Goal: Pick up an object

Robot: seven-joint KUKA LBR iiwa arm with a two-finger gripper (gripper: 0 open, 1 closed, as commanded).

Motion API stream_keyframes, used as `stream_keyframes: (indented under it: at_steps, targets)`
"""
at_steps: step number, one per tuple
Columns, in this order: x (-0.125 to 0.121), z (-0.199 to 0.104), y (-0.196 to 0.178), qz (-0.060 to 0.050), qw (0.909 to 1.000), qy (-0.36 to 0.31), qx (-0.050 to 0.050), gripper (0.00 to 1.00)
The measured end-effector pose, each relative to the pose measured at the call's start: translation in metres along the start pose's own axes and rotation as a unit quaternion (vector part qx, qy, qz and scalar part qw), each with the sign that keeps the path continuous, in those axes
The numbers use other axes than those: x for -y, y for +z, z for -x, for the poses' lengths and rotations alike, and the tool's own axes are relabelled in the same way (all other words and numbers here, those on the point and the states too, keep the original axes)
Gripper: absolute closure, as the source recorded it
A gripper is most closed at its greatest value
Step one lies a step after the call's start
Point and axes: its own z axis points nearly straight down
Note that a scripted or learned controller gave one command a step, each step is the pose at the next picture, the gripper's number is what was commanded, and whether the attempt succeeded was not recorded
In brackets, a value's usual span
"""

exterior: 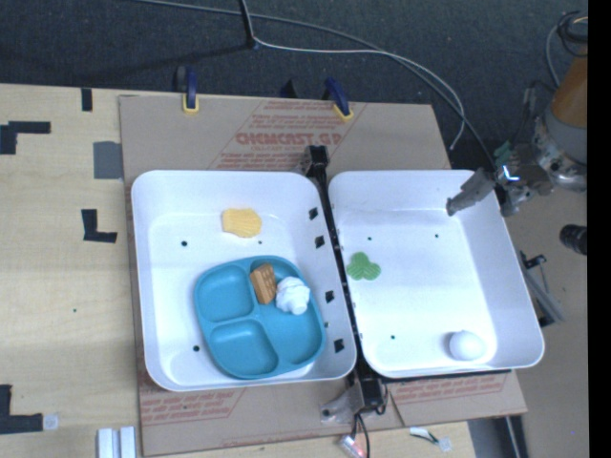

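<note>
My gripper (488,200) hangs over the far right rim of the right bin (420,198), its two fingers spread open with nothing between them. Within that bin, a small green piece (363,268) lies near the left wall and a white ball (466,344) rests in the near right corner. The left bin (158,256) holds a yellow lump (242,222) toward its back. A blue divided tray (250,337) sits at its front, carrying a brown block (263,282) and a white crumpled item (293,295).
Both bins rest on a cardboard sheet (277,136) held by two clamps at its back edge. A cable (382,55) runs across the dark floor behind. The arm's orange band (573,93) shows at the right edge.
</note>
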Motion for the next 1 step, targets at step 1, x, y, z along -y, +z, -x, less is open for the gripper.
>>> stream_keyframes:
  at_steps: [1]
  targets:
    - [-0.001, -0.0002, -0.0031, 0.003, 1.0, 0.0, 0.001, 0.0]
